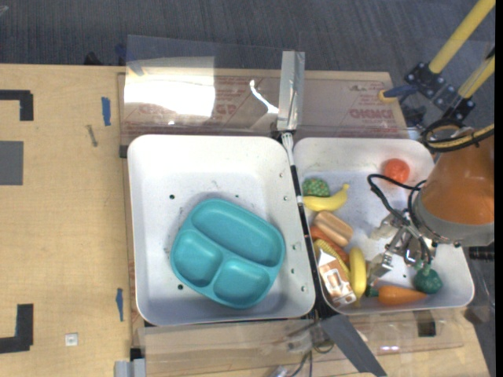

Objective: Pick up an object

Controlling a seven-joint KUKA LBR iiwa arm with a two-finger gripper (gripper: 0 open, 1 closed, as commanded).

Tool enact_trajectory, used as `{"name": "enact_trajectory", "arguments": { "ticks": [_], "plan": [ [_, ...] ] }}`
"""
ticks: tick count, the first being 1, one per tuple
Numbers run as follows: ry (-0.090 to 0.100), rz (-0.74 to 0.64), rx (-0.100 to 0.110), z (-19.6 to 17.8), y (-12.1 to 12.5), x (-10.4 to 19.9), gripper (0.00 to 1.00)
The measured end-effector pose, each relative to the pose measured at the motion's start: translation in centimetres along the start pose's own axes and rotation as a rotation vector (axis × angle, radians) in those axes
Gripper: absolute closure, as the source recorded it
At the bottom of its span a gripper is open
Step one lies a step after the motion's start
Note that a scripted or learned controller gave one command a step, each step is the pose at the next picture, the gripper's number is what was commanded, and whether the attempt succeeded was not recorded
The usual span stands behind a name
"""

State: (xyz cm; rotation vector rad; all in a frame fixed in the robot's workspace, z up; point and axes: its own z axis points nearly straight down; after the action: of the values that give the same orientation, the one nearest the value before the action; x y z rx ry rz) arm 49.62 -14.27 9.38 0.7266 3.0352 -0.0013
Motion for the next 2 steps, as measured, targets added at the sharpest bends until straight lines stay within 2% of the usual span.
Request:
{"name": "enact_trajectory", "arguments": {
  "ticks": [1,2],
  "plan": [
    [0.010,-0.154,-0.001,-5.9,5.9,-3.6,0.00],
    [0.011,-0.056,0.001,0.6,4.7,1.3,0.00]
  ]
}}
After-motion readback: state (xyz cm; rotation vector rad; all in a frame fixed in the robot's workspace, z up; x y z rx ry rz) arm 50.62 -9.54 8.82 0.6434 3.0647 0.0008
